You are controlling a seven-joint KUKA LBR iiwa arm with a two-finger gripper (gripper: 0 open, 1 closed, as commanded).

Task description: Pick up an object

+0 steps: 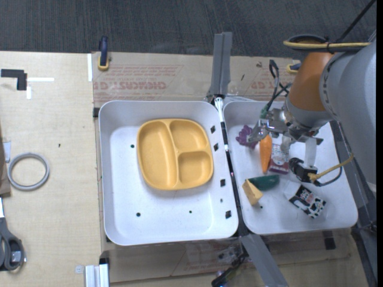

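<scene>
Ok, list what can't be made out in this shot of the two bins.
- The gripper in the camera view: its tip blends into the clutter beneath, so its state can't be judged.
- The small clear item beside the orange carrot-shaped piece: too small to identify.
- The purple thing: partly hidden by the gripper.
- The black-and-white object: too small to identify.
- The scissors: cut off by the left edge.
</scene>
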